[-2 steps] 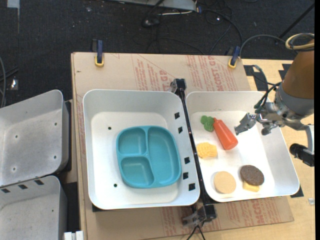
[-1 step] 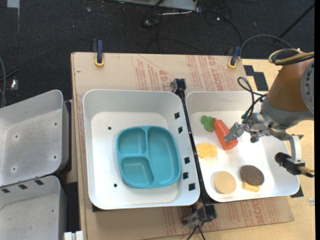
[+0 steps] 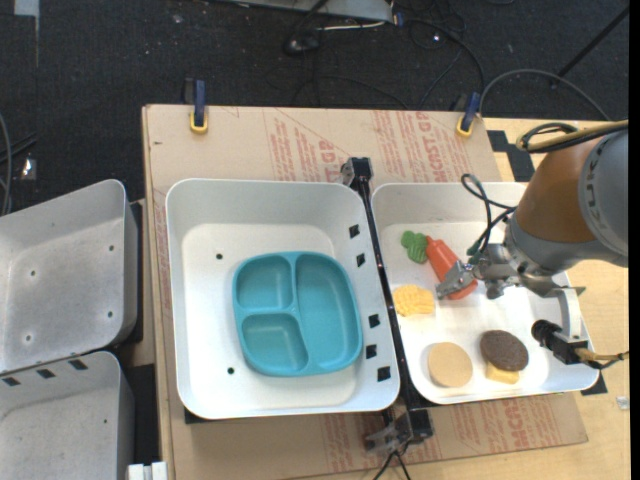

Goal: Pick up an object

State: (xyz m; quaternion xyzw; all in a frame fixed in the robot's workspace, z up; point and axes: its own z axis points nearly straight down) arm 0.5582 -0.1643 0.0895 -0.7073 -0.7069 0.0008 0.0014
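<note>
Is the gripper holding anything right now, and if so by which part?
It cannot be told. The gripper sits at the lower tip of the toy carrot in the right bin, but a grasp isn't visible.

Arm reaches in from the right, orange band up, wrist bent down and leftward. Gripper (image 3: 466, 280) sits low; its state is unclear.

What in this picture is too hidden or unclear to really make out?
- The claw over the orange toy carrot, camera view: the grey arm's wrist covers it, so a grip cannot be judged.
- The yellow block, camera view: the dark brown round cookie overlaps it, hiding its shape.
- The right white bin, camera view: the arm hides its right side.
</note>
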